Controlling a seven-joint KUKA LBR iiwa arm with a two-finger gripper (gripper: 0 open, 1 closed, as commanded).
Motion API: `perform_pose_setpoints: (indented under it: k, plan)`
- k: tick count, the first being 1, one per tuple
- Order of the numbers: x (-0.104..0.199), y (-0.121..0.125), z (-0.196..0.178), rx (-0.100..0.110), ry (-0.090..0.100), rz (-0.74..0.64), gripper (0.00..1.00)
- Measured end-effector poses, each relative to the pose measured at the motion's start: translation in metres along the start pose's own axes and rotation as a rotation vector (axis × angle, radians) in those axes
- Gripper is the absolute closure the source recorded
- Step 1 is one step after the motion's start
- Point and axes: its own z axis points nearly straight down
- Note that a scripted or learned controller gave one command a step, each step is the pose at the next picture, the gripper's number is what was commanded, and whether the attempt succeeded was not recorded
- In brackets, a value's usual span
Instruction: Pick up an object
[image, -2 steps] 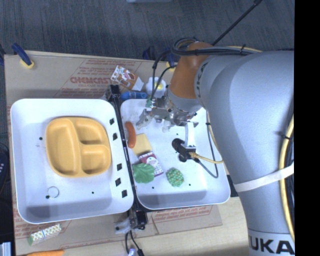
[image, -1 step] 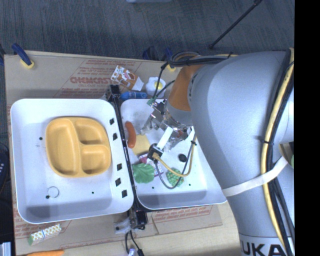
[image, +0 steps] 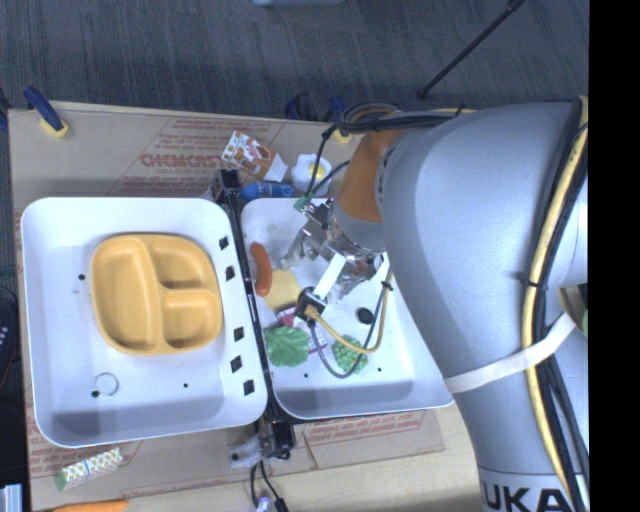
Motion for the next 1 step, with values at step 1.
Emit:
perform_pose_setpoints:
  k: [1]
  plan:
    - [0.0299, 0.0312, -0.0003, -0.003, 0.001, -0.1, 0.0]
